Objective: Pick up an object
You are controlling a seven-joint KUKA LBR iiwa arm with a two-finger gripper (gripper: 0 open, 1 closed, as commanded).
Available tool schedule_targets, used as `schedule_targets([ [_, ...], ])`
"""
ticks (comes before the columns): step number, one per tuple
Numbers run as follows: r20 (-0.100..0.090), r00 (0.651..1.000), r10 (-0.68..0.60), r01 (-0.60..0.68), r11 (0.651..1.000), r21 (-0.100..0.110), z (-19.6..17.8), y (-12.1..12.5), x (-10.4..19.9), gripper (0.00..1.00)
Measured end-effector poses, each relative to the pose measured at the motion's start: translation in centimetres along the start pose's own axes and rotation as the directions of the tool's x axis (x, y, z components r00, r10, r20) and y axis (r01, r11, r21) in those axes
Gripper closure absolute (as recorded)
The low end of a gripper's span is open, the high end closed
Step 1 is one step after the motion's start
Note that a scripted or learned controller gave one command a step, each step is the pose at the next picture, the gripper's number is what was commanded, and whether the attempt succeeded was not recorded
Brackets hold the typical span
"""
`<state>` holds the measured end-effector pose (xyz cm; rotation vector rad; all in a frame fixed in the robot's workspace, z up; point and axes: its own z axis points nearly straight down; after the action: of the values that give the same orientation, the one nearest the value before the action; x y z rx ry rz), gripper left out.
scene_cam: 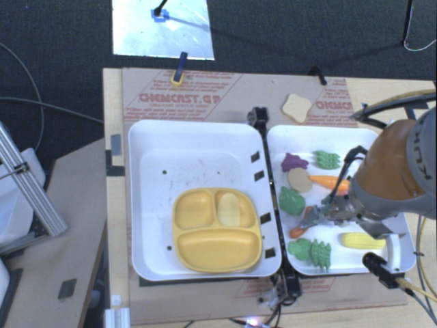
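Note:
My gripper (309,218) reaches from the right into the right bin (390,265) and is low over its left-middle part. Just left of it lies a green leafy toy (291,201), and a small orange piece (298,232) lies right below its tip. Nearby are a tan round piece (299,179), an orange carrot (326,181), a purple toy (293,161), a light green toy (328,160), a green toy (312,251) at the front and a yellow corn (361,240). The arm hides part of the bin's right side.
The left bin (157,149) holds a yellow divided plate (217,228). A bread-slice toy (297,107) lies on the cardboard behind the right bin. The black divider with clips (268,183) runs between the bins.

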<state>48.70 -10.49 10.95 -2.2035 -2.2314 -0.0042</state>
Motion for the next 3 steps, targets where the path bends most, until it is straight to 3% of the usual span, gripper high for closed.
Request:
schedule_targets([
  [1, 0.01, 1.0, 0.019, -0.019, 1.0, -0.003, 2.5, -0.3, -10.6, 0.0],
  [2, 0.007, 1.0, 0.012, -0.012, 1.0, -0.004, 2.4, -0.1, -10.2, 0.0],
  [3, 0.009, 1.0, 0.008, -0.008, 1.0, -0.009, -3.5, 0.0, -10.2, 0.0],
])
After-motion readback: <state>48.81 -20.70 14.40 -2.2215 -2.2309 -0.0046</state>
